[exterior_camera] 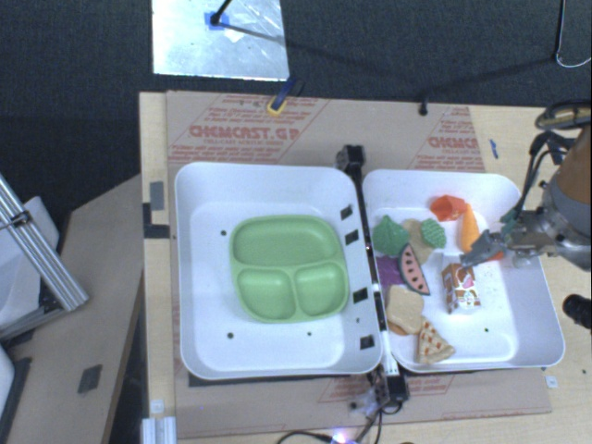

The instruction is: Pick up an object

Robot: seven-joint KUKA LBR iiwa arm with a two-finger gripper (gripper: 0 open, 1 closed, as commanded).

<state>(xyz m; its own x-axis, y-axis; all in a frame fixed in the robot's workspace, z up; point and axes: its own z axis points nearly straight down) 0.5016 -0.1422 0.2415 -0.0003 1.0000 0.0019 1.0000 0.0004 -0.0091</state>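
Arm in from right over right bin (532,340), toy food inside, nothing lifted.

Gripper (483,251) low above a small red-white carton (461,287); can't tell how the tool is set. Same bin: pizza slice (431,342), bread slice (404,310), watermelon slice (413,271), green broccoli (389,236), orange pieces (457,213). Left bin (199,276) holds green divided plate (287,268). Both bins on cardboard sheet (240,128) over a wooden bench (92,340); dark carpet (65,63) behind, with a shiny metal plate (217,26).

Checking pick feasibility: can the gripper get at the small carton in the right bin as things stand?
Probably yes. The gripper hangs just above the carton, which lies apart from the watermelon slice, with nothing over it.
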